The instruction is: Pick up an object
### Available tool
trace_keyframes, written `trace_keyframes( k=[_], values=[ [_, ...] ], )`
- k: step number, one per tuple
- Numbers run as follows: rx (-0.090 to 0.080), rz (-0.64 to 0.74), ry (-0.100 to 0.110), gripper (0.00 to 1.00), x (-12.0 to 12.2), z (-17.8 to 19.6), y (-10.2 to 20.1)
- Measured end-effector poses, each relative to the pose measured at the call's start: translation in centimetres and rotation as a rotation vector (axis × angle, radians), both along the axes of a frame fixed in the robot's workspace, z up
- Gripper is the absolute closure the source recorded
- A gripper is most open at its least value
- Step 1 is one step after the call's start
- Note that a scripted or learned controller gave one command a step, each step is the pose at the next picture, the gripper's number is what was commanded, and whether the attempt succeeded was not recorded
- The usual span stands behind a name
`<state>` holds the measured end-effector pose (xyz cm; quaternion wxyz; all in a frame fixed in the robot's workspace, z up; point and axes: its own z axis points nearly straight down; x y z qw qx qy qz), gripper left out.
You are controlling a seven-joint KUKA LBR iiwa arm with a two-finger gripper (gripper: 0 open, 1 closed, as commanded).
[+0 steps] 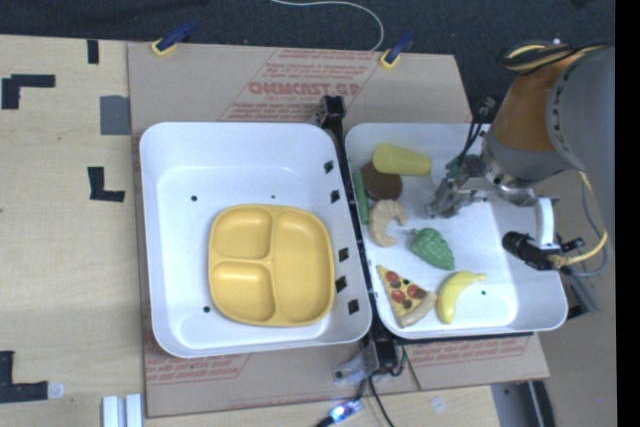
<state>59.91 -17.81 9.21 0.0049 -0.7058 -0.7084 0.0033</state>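
1. Two white bins sit side by side on a cardboard sheet (300, 85): the left bin (165, 215) and the right bin (500, 310).
2. A yellow divided plate (271, 265) lies in the left bin.
3. The right bin holds a yellow block (401, 159), a brown piece (382, 183) touching it, a cream pastry (386, 221), a green leafy piece (432, 247), a pizza slice (403, 293) and a banana (456, 293).
4. The gripper (447, 196) hangs low over the right bin, right of the brown piece and above the green leafy piece.
5. A white cable (310, 3) crosses the dark floor.
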Motion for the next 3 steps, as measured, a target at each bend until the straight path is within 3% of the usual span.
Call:
trace_keyframes(
  k=[3],
  values=[
    [-0.002,-0.001,-0.010,1.00,1.6,13.2,0.3]
  ],
)
